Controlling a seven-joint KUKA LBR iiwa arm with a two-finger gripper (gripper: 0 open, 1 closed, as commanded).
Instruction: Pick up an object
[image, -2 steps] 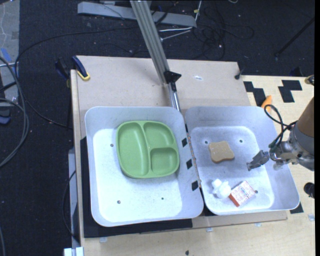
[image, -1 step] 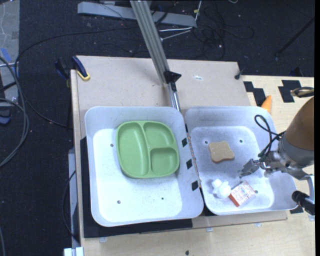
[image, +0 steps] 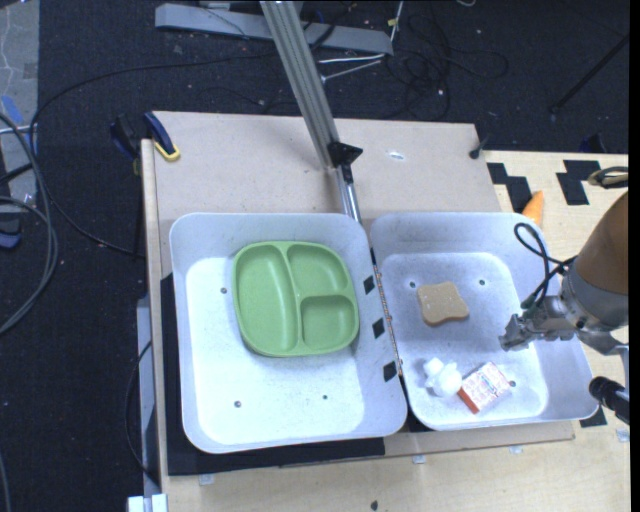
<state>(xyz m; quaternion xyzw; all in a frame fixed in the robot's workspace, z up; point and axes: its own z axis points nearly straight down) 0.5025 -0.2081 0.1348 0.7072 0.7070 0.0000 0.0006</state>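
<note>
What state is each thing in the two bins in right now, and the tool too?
Green divided plate: upright in the left bin, compartments bare.
Toast slice: flat in the right bin, untouched.
Red and white packet: lying flat.
Small white object: lying beside the packet.
Tool: low at the right bin's right side, holding nothing visible.

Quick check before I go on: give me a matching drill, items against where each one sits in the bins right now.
Items:
1. green divided plate
2. tan bread slice
3. red and white carton
4. end effector

Places:
A. front of the right bin, beside a small white object
B. left bin
C. over the right bin's right side
D. middle of the right bin

Pairs: 1-B, 2-D, 3-A, 4-C
</note>
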